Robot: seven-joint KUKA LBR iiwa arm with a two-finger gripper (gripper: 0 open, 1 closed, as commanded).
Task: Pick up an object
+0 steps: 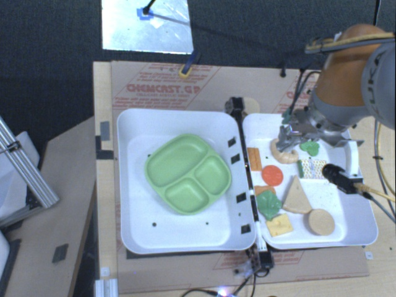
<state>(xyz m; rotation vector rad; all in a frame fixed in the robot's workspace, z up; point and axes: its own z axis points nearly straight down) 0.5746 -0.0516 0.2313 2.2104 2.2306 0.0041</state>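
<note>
Can't tell how my gripper [286,142] is set over the tan ring [284,154], so I'd drop straight and squeeze slow.

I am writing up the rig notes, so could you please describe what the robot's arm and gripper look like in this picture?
The arm is a rounded grey body with a broad orange band near the wrist. Thin dark cables run along it, and a yellowish one crosses its top. The gripper is bare grey metal with short fingers, beneath a blocky metallic wrist. A black cylinder sticks out on a white bracket beside it.
</note>
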